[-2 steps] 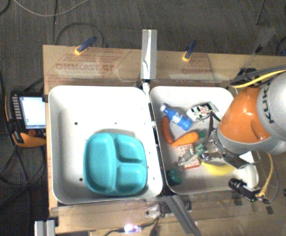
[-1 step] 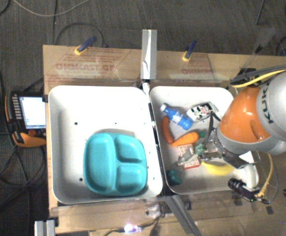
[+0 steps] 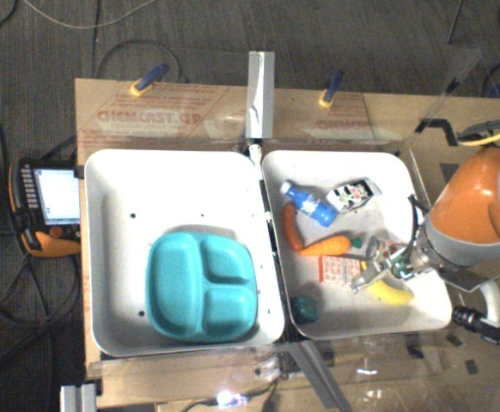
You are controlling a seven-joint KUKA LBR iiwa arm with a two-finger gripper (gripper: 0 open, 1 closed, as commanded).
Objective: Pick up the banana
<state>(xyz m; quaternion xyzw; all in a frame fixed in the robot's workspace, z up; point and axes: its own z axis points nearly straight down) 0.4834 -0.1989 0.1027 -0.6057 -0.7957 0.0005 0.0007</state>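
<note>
the grey arm comes in from the right, its orange band (image 3: pixel 475 197) bulging over the right rim of the right bin (image 3: pixel 400 168), and the wrist slants down and leftward into the near right part of that bin. the gripper (image 3: pixel 375 269) sits low there, pointing left, its metal tip just above the banana (image 3: pixel 389 293) and close enough that they seem to touch. whether it is open or closed i cannot tell from here; the parts blur together, and nothing shows plainly between them.

the banana is a short, curved yellow piece lying flat on the bin floor, near the near right corner, its left end tucked under the gripper. its right end pokes out clear and bright.

just left of the gripper lies a red and white card (image 3: pixel 336 269), and beyond it a carrot (image 3: pixel 323 246) lies across the middle, with a thin orange-red stick (image 3: pixel 291 227) upright along the left wall. farther back a blue bottle (image 3: pixel 309 203) lies tilted, with a black and white packet (image 3: pixel 352 194) to its right. a dark teal ball (image 3: pixel 304 306) sits at the near left corner of the bin.

the left bin (image 3: pixel 112 187) holds a teal divided tray (image 3: pixel 202 287) toward its near side. both bins rest on the brown worktop (image 3: pixel 173 110).
</note>
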